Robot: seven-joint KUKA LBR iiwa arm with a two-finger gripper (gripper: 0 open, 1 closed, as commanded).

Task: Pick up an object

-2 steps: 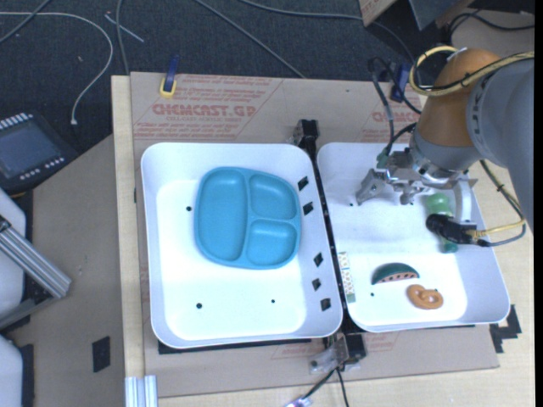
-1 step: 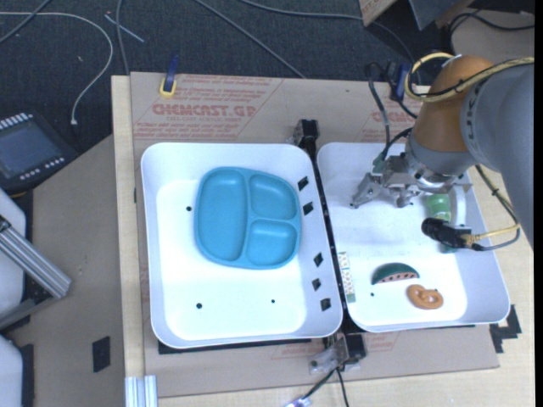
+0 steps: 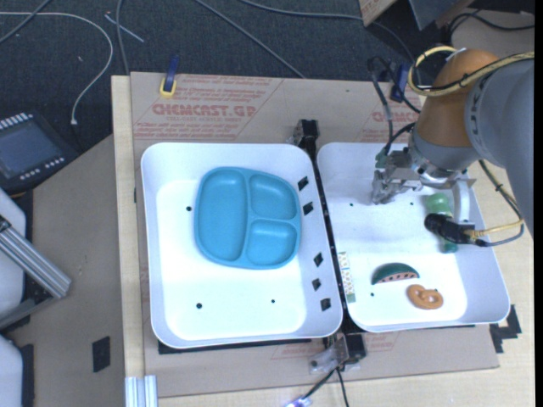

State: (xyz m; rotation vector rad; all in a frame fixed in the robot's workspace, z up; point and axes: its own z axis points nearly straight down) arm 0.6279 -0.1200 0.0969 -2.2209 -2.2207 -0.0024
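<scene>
Hand (image 3: pixel 389 189) points down, low inside the right bin (image 3: pixel 365 303).

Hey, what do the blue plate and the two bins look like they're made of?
The blue plate looks like moulded plastic with a matte finish: uniform colour, soft rounded dividers, no sharp glare. The bins, left and right, seem thin white plastic, smooth and slightly glossy, with rounded formed rims, though painted metal can't be ruled out.

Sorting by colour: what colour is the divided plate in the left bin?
Light blue; the divided plate shows plainly in the camera view.
</scene>
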